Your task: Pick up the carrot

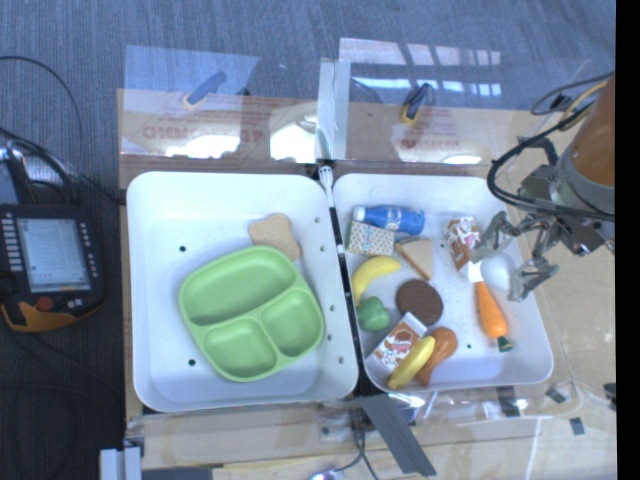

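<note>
The carrot (pixel 490 312) is orange with a small green tip and lies near the right wall of the right bin (pixel 535 363), pointing toward the front. My gripper (pixel 511 256) hangs just above and behind it, over the bin's right edge. Its two fingers are spread open with nothing held between them. A small white object (pixel 495 269) sits right at the carrot's top end, close under the gripper.
The right bin also holds a blue bottle (pixel 390 218), a checkered box (pixel 370 238), a banana (pixel 372 273), a brown disc (pixel 418 301), a green pepper (pixel 373 315), a small carton (pixel 398 344) and a snack packet (pixel 462 240). The left bin has a green divided plate (pixel 252 313).
</note>
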`<action>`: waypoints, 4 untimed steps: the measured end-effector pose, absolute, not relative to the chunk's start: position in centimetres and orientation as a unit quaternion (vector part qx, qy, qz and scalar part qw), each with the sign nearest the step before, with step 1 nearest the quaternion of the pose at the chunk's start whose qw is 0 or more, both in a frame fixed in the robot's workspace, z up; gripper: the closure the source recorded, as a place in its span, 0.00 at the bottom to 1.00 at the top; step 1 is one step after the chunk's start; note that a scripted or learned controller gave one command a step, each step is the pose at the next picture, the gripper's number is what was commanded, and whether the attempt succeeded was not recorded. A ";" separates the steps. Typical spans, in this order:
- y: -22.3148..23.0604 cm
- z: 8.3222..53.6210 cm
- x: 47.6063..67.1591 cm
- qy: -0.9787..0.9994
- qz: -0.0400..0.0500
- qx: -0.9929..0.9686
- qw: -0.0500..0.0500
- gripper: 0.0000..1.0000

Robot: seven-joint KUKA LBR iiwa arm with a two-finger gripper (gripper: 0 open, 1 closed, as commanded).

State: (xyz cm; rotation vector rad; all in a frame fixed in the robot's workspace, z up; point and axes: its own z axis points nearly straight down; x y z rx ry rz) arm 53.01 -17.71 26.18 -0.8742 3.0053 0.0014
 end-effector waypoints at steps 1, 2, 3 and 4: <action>-17.6 27.1 53.1 0.960 0.001 -0.279 0.008 1.00; -17.5 28.0 53.3 0.960 0.001 -0.279 0.010 1.00; -15.6 41.5 52.2 0.946 -0.003 -0.325 0.006 1.00; -15.7 41.0 52.1 0.946 0.000 -0.325 0.002 0.00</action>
